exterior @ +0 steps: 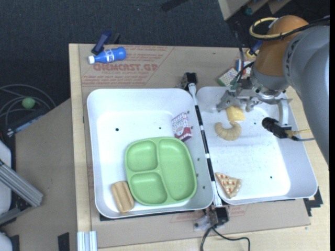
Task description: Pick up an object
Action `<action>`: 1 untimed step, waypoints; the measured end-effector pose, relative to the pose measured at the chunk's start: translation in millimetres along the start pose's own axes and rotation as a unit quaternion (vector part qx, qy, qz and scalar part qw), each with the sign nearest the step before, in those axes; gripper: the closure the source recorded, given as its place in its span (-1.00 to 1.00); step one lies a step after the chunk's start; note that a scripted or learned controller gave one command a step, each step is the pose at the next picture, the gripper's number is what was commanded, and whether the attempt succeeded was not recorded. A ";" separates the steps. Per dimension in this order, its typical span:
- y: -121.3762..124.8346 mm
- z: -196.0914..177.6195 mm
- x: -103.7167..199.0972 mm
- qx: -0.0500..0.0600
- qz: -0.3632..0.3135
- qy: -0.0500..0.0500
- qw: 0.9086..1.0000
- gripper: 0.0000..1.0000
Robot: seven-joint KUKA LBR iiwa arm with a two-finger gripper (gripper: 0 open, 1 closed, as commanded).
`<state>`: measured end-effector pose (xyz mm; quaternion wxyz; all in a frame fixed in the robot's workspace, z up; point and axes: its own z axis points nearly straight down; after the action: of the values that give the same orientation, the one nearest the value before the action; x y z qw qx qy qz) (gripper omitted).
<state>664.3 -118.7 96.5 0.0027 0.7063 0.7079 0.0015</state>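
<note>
Yellow block just beneath fingers

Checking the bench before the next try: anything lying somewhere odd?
Yes. A blue and white bottle lies on its side on the bench, beyond the left bin, outside both bins.

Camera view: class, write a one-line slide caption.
Tool over a yellow item above the croissant in the right bin.

The arm runs off the right edge, and its wrist hides the jaws.
</note>
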 end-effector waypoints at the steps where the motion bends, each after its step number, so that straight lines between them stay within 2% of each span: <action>1: 0.9 -10.7 0.1 -0.001 0.000 0.000 1.000 1.00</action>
<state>665.1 -118.6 107.2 0.0041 0.7061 0.7081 0.0022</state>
